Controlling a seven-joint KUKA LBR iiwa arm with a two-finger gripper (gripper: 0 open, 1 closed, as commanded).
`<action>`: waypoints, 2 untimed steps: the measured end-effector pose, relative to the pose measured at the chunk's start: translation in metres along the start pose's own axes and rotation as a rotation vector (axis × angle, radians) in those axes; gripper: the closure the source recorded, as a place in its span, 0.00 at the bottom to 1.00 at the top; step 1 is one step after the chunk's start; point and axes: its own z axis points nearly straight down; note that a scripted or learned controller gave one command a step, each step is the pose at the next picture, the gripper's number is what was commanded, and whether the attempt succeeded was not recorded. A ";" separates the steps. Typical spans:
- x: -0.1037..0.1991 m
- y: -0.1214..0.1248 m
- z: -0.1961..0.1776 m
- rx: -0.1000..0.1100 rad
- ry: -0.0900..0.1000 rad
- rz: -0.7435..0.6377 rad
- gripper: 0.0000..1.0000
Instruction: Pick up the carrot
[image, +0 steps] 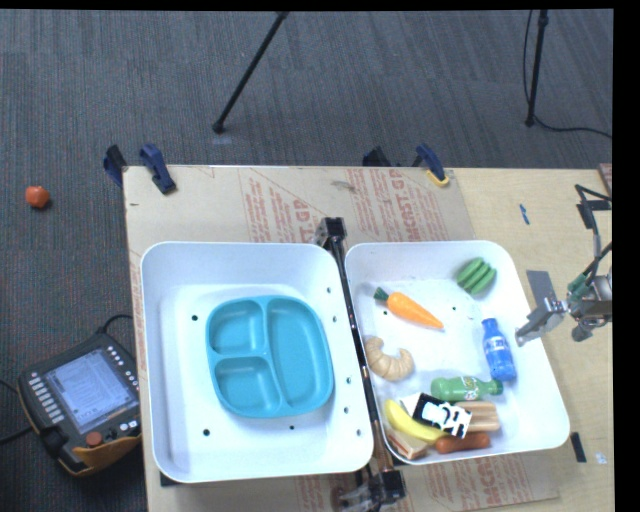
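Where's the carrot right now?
The carrot lies in the right bin, upper left part, just above the croissant and left of the green vegetable.

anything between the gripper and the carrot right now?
Nothing visible in the straight line. The gripper sits at the right bin's right rim; the carrot lies alone toward the upper left of that bin. The blue bottle lies just below that path, the green item above it.
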 end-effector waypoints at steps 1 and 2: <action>0.044 0.092 0.071 0.001 0.001 0.089 0.00; 0.101 0.118 0.201 0.004 0.000 0.297 0.00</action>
